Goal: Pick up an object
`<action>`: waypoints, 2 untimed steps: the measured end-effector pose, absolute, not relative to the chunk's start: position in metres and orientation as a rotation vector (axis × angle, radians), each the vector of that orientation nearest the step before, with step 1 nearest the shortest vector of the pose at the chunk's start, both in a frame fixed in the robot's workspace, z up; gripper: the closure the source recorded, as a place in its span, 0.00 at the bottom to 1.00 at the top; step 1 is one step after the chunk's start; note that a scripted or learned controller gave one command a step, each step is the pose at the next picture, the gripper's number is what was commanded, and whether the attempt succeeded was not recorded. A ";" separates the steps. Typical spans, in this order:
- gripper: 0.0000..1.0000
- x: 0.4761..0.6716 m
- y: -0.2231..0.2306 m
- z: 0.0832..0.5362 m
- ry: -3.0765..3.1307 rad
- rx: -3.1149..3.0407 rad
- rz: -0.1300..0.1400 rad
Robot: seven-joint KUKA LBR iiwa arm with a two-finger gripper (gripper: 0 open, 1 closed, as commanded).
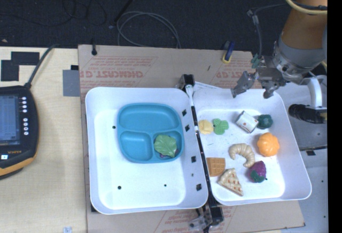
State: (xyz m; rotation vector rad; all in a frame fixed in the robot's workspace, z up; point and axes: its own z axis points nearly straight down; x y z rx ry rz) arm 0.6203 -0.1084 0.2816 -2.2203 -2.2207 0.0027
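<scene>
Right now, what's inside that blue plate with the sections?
A green leafy piece lies in the lower right compartment of the blue plate. Whatever is beneath the leaf is covered.

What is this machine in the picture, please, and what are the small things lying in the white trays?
It is a robot arm, reaching in from the right. One fixed camera looks down at a slant. Its gripper hangs open over the far edge of the right bin, holding nothing. That bin holds toy food: a croissant, an orange, a pizza slice, a cracker and other pieces. The left bin holds a blue tray with a green leaf in one compartment. A control tablet lies at left.
</scene>
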 end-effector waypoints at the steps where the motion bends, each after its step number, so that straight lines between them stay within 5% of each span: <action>1: 0.00 0.622 -0.172 0.155 -2.209 -2.220 0.015; 2: 0.00 0.570 -0.210 0.083 -2.214 -2.220 0.007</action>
